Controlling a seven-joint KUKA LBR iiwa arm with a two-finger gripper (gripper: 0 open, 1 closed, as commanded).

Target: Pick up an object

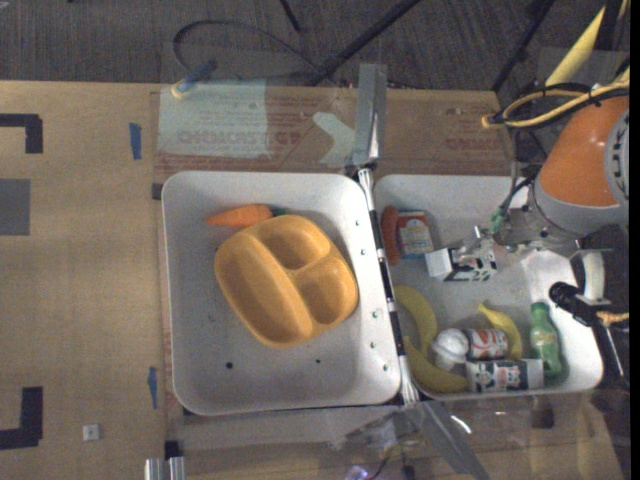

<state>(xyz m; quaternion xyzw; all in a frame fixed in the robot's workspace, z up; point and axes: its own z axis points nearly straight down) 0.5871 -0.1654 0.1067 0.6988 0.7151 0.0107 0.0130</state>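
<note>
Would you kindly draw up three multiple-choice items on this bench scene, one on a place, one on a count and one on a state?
1. Where does the yellow three-compartment plastic plate lie?
A. in the left white bin
B. in the right white bin
C. on the bare bench

2. How many yellow bananas lie in the right white bin?
A. none
B. two
C. five

3. How does the small green bottle lie?
A. on the yellow plate
B. outside both bins
C. at the right bin's near right corner

Answers: 1 A, the plate fills the middle of the left white bin. 2 B, a large banana and a small banana show. 3 C, it lies there beside the white carton.
</note>
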